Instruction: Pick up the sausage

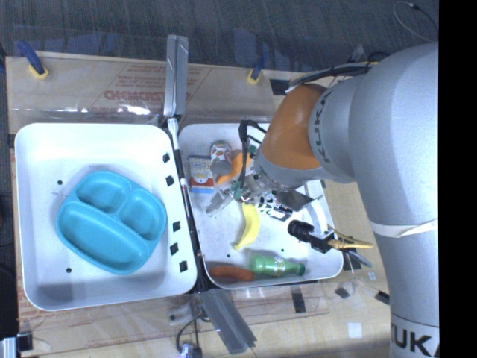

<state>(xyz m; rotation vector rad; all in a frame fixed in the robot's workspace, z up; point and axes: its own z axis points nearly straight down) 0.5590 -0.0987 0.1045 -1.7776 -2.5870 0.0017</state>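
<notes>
While the arm [350, 125] hangs over the right bin [195, 230], its gripper [237, 192] sits near the bin's middle; whether the fingers are parted cannot be told. Reaching seems in hand. The sausage [231, 273] lies against the near wall, touching the green bottle [277, 265], leaving scant room; the banana [248, 226] lies between.

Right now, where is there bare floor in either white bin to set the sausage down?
Left bin: bare white floor all around the blue three-compartment plastic tray, widest along its top edge. Right bin: crowded; yellow banana, green bottle, reddish-brown sausage, with the gripper overhead.
</notes>
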